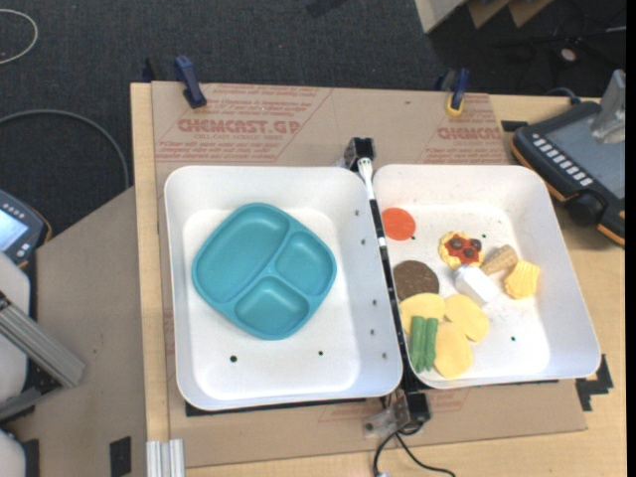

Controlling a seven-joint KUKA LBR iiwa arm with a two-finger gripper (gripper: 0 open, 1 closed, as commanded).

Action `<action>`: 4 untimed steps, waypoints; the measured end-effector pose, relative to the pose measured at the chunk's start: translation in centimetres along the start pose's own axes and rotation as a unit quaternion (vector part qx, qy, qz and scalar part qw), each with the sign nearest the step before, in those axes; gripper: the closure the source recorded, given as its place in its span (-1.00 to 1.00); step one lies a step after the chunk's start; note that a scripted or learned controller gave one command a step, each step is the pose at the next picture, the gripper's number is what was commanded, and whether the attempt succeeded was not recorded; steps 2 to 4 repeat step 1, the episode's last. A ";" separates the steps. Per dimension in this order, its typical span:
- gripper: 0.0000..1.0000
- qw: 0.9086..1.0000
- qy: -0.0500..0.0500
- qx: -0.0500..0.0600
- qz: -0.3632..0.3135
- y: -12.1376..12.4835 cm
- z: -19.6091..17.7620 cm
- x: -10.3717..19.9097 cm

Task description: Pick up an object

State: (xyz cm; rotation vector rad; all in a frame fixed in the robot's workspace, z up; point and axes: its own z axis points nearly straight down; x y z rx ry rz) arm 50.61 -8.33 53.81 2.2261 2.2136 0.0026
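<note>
Small toy food pieces cluster in the right bin (pixel 556 256): an orange disc (pixel 398 224), a brown patty (pixel 415 278), a mini pizza (pixel 460 249), a white block (pixel 477 285), corn (pixel 522 279), yellow slices (pixel 459 331) and green beans (pixel 424 342). They look light, rigid and probably slick; the orange disc lies apart, so its edges seem easiest to pinch. The left bin (pixel 189 366) holds a teal divided plate (pixel 263 269). I cannot tell the hand's state.

Beside the right bin (pixel 556 266), the black tablet (pixel 576 162) runs off the frame's right edge. Within that bin, my view leaves the small speckled round (pixel 460 249) too tiny to identify.
</note>
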 end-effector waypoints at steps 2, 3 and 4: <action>1.00 1.000 0.001 0.002 -0.006 0.6 0.3 5.9; 1.00 1.000 0.001 0.002 -0.006 0.6 0.3 5.9; 1.00 1.000 0.001 0.002 -0.006 0.6 0.3 5.9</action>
